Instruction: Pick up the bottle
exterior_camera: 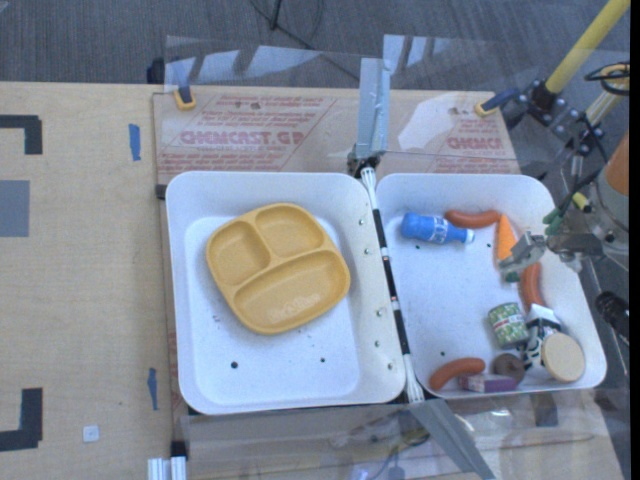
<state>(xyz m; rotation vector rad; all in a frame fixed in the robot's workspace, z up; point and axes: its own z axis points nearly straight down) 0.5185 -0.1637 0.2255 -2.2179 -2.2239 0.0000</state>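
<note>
Left bin (pixel 200 368): one yellow divided plate (pixel 278 266) lies flat near the centre. Right bin (pixel 440 308): the blue bottle (pixel 435 229) lies on its side in the upper left part, its cap end pointing right, apart from the other items. Just right of it lies a sausage (pixel 472 217), then an orange carrot piece (pixel 506 238). A green can (pixel 506 324) and a round tan disc (pixel 563 357) sit toward the lower right corner; a second sausage (pixel 456 372) lies along the front wall. The gripper (pixel 525 253) hovers at the bin's right side, well apart from the bottle; how far it is open cannot be told, and nothing is seen held in it.
</note>
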